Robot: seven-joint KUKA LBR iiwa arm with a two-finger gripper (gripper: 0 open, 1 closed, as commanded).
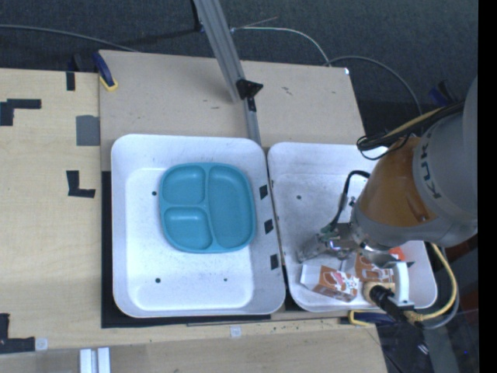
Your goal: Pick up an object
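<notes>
In the right bin lies a flat packet, white with a brown and red print, near the front wall. A second brown and orange packet lies just right of it, partly under the arm. My gripper hangs low over the bin floor, just above and left of the first packet. Its metal fingers point left and down. Nothing shows between them. A blue divided plate with three compartments rests in the left bin.
The grey arm with its orange band covers the right bin's right half. A slanted metal pole crosses the bench behind the bins. Cables loop at the right bin's front right corner.
</notes>
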